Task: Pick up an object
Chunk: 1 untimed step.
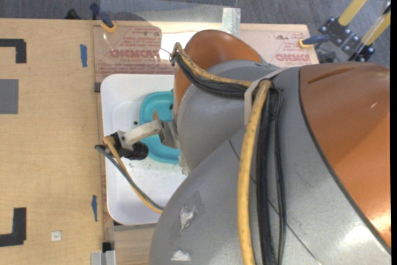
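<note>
Inside the white bin, the teal object looks like light, stiff, smooth plastic; its raised edge suits gripping. Whether the end effector is spread, I cannot tell.

The bin sits left of centre on the bench, which runs to the frame's left edge. The arm overlies the bin's right part and the frame's right half. A curved thing, perhaps a dish, lies in the bin's upper middle, partly under the arm.
</note>
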Available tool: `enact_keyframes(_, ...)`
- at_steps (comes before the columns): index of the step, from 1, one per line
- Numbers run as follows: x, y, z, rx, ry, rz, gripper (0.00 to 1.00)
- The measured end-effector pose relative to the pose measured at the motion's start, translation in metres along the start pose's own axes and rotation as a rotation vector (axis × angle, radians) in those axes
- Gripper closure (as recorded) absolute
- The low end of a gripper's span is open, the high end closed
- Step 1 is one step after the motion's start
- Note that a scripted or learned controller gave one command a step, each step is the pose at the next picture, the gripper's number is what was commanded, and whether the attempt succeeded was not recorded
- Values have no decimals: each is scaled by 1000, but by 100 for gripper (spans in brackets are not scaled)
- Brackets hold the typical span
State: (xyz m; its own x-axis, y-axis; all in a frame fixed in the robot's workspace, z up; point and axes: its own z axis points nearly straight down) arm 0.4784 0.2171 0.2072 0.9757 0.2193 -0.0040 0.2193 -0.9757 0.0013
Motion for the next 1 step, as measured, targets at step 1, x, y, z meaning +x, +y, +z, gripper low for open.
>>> enact_keyframes(1, 3, -8, -97, 2, 7, -361, 100)
